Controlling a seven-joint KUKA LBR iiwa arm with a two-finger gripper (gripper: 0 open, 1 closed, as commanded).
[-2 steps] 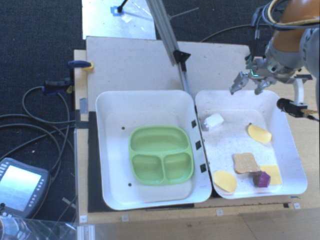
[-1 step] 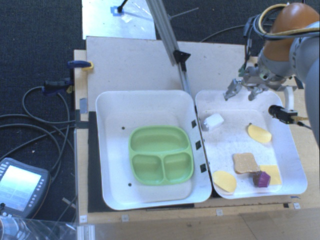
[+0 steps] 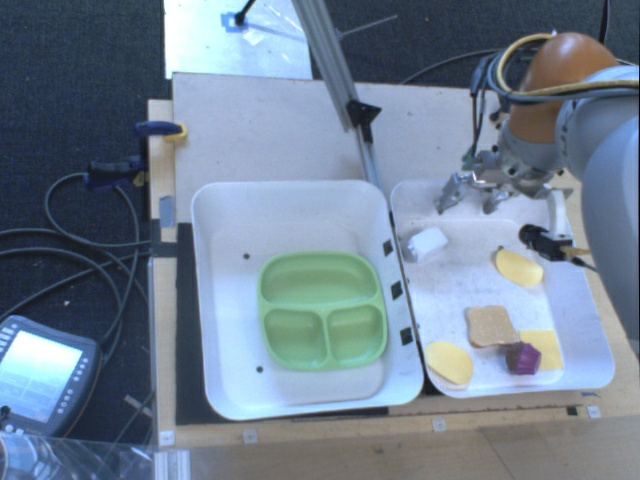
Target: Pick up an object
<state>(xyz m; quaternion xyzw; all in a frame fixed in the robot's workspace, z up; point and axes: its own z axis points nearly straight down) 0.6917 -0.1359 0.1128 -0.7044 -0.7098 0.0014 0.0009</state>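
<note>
No text, label, brand or number could be read anywhere. The pendant (image 3: 45, 368), far left of the claw (image 3: 478, 194) and nearer the camera, showed a lit screen, too blurred to read.

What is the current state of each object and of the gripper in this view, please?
Grey two-finger gripper: open, holding nothing, over the far edge of the right white bin.
Green three-compartment plastic tray: flat in the left white bin.
White block: loose, near the divider.
Tan toast slice: flat.
Purple block: resting beside the toast.
</note>
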